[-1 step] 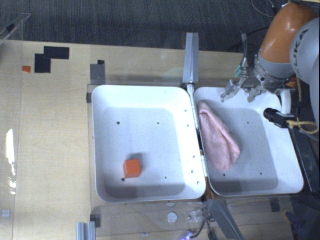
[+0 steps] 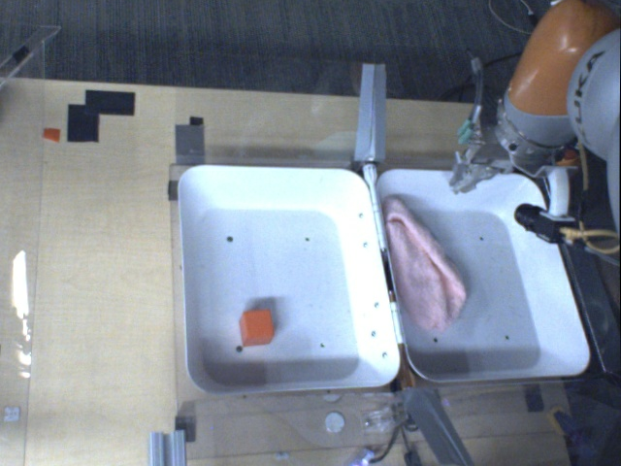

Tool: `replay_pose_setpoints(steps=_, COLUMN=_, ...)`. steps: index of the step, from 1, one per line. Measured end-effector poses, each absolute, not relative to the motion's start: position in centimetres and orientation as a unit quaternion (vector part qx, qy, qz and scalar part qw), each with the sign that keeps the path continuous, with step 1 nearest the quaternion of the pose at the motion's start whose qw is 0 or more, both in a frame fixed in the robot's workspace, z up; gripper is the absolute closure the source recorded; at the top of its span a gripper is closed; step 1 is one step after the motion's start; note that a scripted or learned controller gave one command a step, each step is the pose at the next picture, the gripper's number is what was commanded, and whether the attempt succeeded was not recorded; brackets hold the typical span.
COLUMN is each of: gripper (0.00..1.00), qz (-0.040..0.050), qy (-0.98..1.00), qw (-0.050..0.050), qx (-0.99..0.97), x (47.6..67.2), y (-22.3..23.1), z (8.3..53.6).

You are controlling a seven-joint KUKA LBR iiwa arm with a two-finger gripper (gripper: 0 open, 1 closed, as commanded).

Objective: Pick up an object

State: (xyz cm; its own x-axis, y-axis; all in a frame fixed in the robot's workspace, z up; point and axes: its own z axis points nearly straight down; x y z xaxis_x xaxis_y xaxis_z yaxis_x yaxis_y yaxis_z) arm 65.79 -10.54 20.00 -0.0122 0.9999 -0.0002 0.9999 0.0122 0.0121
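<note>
Item one, nearest the camera: small orange block (image 2: 257,327), resting on the floor of the left bin (image 2: 204,260) at about 7 o'clock, apart from the walls. Item two: pink cloth (image 2: 424,270), crumpled lengthwise in the right bin (image 2: 553,299), lying along its left wall from 10 o'clock down toward 7 o'clock. Item three: light wooden surface (image 2: 97,280) carrying both bins, black markers at its far left. Item four, farthest: end effector (image 2: 473,175), hanging over the right bin's far rim at 12 o'clock, carrying nothing; whether released or clenched, cannot tell.
</note>
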Motion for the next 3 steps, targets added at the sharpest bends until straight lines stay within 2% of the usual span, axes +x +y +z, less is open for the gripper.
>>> replay_pose_setpoints(steps=1, gripper=0.0, qz=0.0041, qy=0.712, qw=0.004, qx=0.703, x=65.8, y=-10.5, z=20.0)
replay_pose_setpoints(steps=2, gripper=0.0, qz=0.0032, qy=0.738, qw=0.003, qx=0.675, x=60.8, y=-9.1, z=9.8)
replay_pose_setpoints(steps=3, gripper=0.0, qz=0.0073, qy=0.773, qw=0.01, qx=0.634, x=54.8, y=-10.1, z=9.4)
